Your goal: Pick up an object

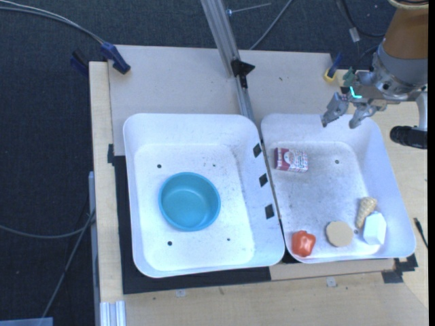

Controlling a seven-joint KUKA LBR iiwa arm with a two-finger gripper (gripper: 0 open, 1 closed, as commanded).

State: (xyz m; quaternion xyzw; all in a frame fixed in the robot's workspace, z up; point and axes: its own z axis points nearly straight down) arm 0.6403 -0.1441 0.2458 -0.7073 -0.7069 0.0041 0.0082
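The gripper point(346, 116) hangs above the far rim of the right bin point(391, 175), its two fingers spread apart with nothing between them. No object is held.

Contents of the right bin:
- A small red-and-white carton point(291, 160) lies flat in the far-left part of the floor, near the divider between the bins. Its long axis runs roughly left to right across the view.
- A red pepper-like item point(304, 242), a round tan disc point(339, 233), a pale cone-shaped item point(366, 212) and a white block point(374, 229) are grouped along the near edge; the cone and the block touch or nearly touch.

The left bin point(143, 182) holds a blue bowl point(190, 201), well apart from the gripper.

Governing relation: the carton is the nearest candidate. It lies toward the near-left of the gripper, just beside its present position in plan, with open floor on all sides. The near-edge group lies farther off and is crowded — a descent there risks striking a neighbour.

Judgement: the task stands at the approach stage. A pick of the carton would call for a short shift toward the divider, fingers set across the carton's short side, then a straight descent. The carton lies low, so a shallow closure may slip over it.
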